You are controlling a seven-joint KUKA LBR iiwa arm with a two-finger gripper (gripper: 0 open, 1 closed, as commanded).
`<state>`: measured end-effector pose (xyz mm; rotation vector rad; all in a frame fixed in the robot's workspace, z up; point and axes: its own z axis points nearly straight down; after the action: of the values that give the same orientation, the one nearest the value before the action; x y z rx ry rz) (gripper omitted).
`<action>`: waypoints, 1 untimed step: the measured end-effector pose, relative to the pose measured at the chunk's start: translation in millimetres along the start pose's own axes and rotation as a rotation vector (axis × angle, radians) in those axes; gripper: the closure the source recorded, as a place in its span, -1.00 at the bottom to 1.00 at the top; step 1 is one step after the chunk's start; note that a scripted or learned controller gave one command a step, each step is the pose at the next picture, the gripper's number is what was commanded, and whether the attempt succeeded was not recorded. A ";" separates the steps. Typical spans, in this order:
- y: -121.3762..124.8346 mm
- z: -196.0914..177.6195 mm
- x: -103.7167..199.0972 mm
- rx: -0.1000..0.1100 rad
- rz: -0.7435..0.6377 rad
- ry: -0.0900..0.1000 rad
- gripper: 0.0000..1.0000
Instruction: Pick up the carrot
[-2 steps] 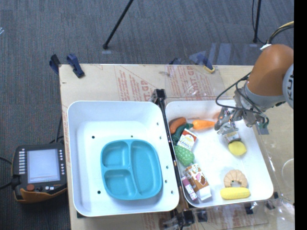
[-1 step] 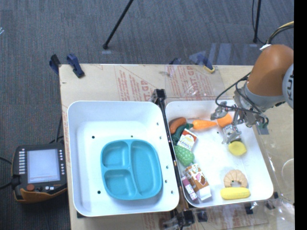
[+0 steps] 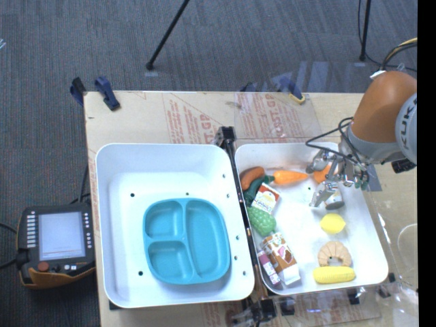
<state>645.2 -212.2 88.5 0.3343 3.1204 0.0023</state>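
The carrot [image 3: 290, 178], orange with a green top at its left end, lies on its side near the back of the right bin [image 3: 376, 240]. My gripper [image 3: 324, 180] hangs just off the carrot's right tip, low over the bin. Its metal fingers [image 3: 318, 162] stand spread apart, one toward the back and one toward the front. A bit of orange shows between them, level with the carrot's tip. The grey arm with its orange band [image 3: 385, 111] reaches in from the right.
The right bin also holds a brown sausage [image 3: 251, 176], a small carton [image 3: 267, 198], a green vegetable [image 3: 261, 221], a boxed snack [image 3: 280, 257], a lemon [image 3: 332, 223], a round biscuit [image 3: 334, 253] and corn [image 3: 334, 275]. A blue divided plate [image 3: 185, 240] sits in the left bin [image 3: 112, 182].
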 end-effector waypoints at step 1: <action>2.8 -12.5 -2.6 -0.001 -0.005 -0.008 1.00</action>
<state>648.3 -210.0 101.0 0.3261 3.1134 0.0020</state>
